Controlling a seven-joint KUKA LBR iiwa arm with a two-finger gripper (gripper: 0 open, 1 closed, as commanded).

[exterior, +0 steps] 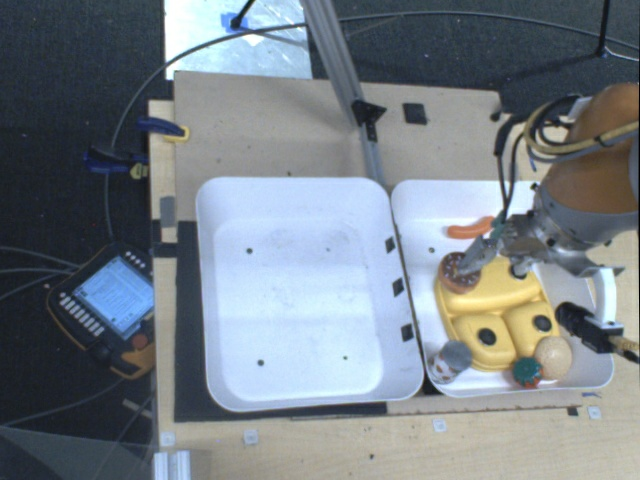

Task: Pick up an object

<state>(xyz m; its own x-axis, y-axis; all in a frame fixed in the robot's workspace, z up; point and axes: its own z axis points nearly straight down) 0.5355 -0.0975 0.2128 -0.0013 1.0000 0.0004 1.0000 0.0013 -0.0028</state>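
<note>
From my remote station, I start at the near edge of the bench. The right bin (430,208) holds all the objects I can see. Nearest the front rim lie a small grey cup-like item (451,356), a green and red toy (527,371) and a pale egg-shaped ball (552,356), all close together along the front of the bin. Just behind them, and touching or nearly touching them, sits a large yellow moulded piece (497,313) with dark holes in its top. On its far-left corner rests a round brown and pink item (461,272), like a doughnut. Farther back, an orange carrot-like piece (467,230) lies on the bin floor, apart from the yellow piece.

The gripper (492,246) is low over the right bin, its tip just beside the doughnut-like item and above the far end of the yellow piece. I cannot tell how the pincer is set; its tip is too small and too cluttered to read. No object can be seen clamped in it.

The left bin (215,203) lies alongside it.

My judgement: the arm is at the approach or grasp stage. Nothing is visibly lifted, so the pick remains unconfirmed and the lift is outstanding.
</note>
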